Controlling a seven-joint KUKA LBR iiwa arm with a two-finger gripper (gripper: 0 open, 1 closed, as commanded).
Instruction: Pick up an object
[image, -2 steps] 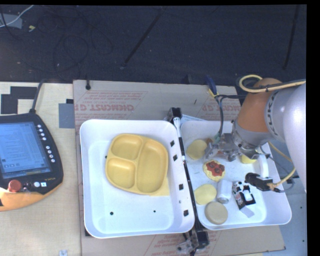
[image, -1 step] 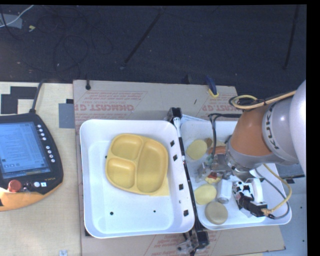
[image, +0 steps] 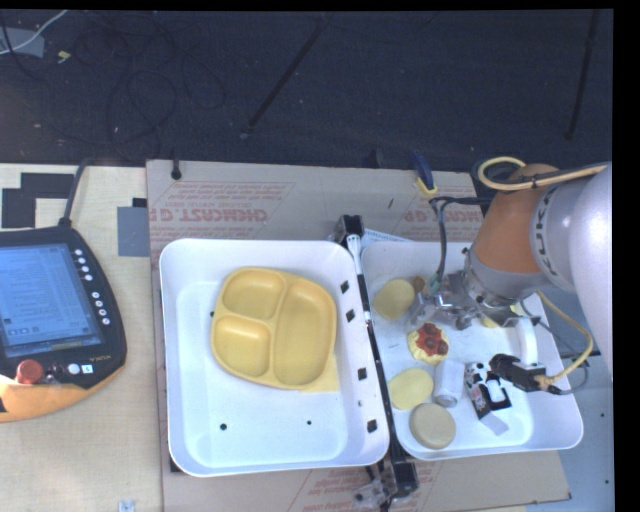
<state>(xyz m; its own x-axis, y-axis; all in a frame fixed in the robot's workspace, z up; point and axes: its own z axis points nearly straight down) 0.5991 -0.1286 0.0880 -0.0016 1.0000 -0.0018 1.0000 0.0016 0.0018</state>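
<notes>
The right bin (image: 560, 432) holds several small objects. A pale yellow disc (image: 394, 297) lies at its upper left. Below it sit a yellow piece with red bits on top (image: 430, 343), a second yellow disc (image: 410, 388) and a beige disc (image: 433, 427). A small white cylinder (image: 448, 382) and a black and white item (image: 489, 394) lie to their right. My gripper (image: 443, 304) hangs low over the bin, just above the red-topped piece and right of the upper yellow disc. The arm's wrist hides what lies under it.
The left bin (image: 190, 420) carries a yellow divided plate (image: 273, 326). A black divider (image: 365, 340) runs between the bins. A teach pendant (image: 55, 312) lies on the bench at far left. Cables loop around the arm's wrist (image: 510, 245) on the right.
</notes>
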